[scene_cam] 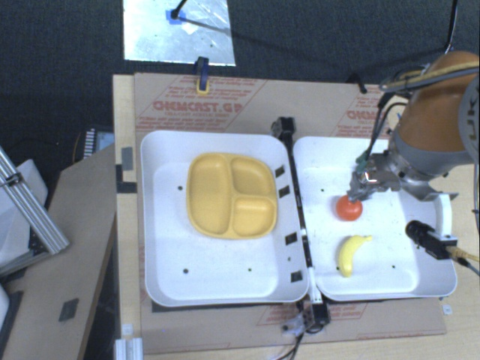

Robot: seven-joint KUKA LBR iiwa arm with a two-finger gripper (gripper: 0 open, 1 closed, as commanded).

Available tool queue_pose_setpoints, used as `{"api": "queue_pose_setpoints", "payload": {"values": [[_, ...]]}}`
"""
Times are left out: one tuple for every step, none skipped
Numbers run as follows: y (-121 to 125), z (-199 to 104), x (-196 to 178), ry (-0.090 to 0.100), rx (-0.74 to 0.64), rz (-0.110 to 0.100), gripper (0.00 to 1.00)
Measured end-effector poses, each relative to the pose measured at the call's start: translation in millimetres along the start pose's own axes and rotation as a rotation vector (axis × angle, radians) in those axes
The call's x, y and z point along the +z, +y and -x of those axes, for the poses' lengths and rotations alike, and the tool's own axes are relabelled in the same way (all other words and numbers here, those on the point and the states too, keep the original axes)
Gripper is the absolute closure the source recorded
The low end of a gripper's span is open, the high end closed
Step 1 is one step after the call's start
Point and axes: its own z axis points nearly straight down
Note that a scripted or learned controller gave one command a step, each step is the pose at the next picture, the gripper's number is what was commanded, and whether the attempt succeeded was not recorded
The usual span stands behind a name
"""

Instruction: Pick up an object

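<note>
The pincer (360, 192) hung low in the right white bin (431, 280), its tip directly above and apparently touching the top of one red-orange tomato (349, 210); whether its fingers were spread or closed could not be made out from this slant, and the tomato did not show clearly between them. The tomato sat on the bin floor toward the bin's left half. Just below it, apart from it, lay one yellow banana (349, 253), curved, with its stem end pointing up and to the right. Those two fruits were the loose things counted in that bin. The grey arm (435, 145) with its orange band (450, 70) came in from the right, cables looping across its wrist. A black divider strip (294, 201) ran between the two bins, which lay side by side and touching along it. The left white bin (161, 276) held one yellow divided plate (231, 195) with three compartments, resting near the bin's centre. Both bins sat on a brown cardboard sheet (225, 103) printed with red lettering, spread over the desk. Beyond the cardboard's far edge lay one shiny silver square panel (150, 28) on the dark carpet.
</note>
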Motion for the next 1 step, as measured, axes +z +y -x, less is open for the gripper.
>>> {"api": "queue_pose_setpoints", "payload": {"values": [[12.4, -49.2, 8.9, 0.000, 0.000, 0.000, 1.00]]}}
